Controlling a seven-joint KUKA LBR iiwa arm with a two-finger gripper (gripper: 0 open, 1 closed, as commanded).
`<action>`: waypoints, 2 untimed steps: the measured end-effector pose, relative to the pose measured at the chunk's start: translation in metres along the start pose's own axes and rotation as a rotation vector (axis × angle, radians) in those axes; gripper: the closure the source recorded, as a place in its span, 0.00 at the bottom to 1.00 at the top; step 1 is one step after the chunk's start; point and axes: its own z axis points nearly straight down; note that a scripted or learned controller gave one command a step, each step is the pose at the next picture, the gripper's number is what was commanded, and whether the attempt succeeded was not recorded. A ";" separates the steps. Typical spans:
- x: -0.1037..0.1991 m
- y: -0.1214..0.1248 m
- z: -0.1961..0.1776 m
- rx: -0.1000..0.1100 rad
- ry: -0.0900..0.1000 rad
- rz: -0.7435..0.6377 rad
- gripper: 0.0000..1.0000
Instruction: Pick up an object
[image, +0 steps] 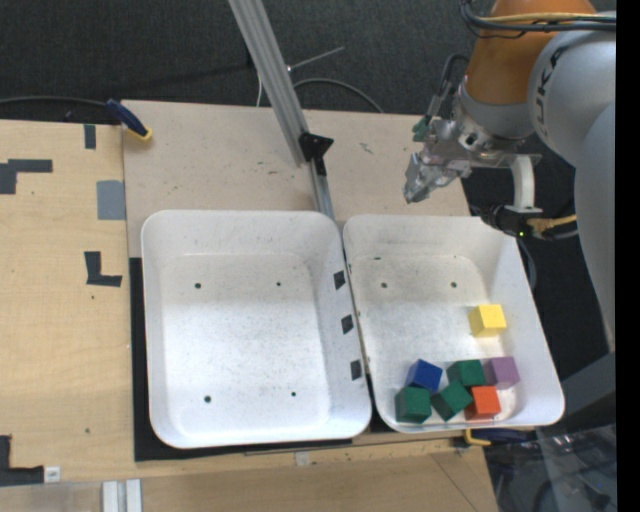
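Right bin (500, 262) holds coloured cubes (455, 388) clustered at five o'clock, a yellow cube (488, 319) apart; gripper (422, 186) hovers at twelve.

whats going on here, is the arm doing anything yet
Not much yet. The arm's gripper hangs above the far edge of the right bin with nothing between its fingers. The blocks all lie in that bin: a yellow one by itself, and a blue, three green, an orange and a purple bunched at the near corner. No block has been picked up.
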 end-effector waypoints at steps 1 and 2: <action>0.053 0.000 0.016 0.001 0.000 0.000 1.00; 0.106 0.002 0.017 -0.001 0.000 0.000 1.00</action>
